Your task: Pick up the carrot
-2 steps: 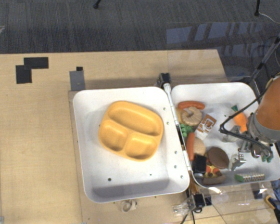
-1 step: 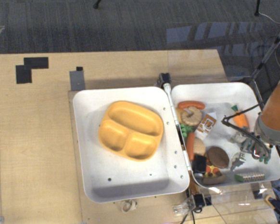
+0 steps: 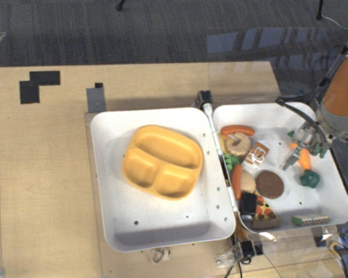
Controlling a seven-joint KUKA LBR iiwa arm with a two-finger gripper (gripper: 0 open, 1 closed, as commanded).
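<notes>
Carrot at the right of the frame, in the right bin.
It sat at the gripper, whose fingers seemed clamped on its upper end, perhaps for lifting, though the view was too small to be sure.

desk: matt pale wood | bins: smooth white plastic | tray: glossy yellow plastic | carrot: smooth orange plastic
</notes>
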